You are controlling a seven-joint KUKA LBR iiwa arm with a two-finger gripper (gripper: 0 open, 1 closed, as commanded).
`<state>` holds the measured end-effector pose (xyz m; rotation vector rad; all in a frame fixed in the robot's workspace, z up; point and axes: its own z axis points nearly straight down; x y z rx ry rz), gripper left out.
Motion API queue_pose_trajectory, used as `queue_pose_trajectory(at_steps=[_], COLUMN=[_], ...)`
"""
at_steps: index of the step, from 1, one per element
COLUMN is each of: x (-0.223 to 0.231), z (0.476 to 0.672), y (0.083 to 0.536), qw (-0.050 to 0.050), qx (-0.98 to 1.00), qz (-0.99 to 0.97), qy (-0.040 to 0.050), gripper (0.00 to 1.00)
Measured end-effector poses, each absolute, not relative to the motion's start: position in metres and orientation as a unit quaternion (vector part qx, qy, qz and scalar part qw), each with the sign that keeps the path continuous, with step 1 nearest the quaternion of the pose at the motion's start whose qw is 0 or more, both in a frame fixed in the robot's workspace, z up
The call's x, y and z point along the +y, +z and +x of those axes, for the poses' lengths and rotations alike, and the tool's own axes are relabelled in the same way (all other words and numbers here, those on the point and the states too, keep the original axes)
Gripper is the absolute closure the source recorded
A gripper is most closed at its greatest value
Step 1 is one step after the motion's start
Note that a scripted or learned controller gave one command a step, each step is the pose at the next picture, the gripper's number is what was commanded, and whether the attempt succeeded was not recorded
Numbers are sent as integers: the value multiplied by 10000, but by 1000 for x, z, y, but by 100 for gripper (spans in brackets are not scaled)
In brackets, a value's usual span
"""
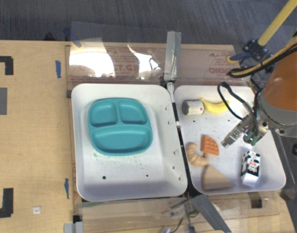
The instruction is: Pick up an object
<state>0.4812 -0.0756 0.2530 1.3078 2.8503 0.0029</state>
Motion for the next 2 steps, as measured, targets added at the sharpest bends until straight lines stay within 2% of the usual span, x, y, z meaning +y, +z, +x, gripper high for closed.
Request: queue_pose_trajectory(at_steps=[1,2], x=[-70,49], z=[479,479], y=[202,226], qw=[-16,-9], qx=[7618,5992], qz=[6478,8006], qy=[-8,-3], gripper=[100,100])
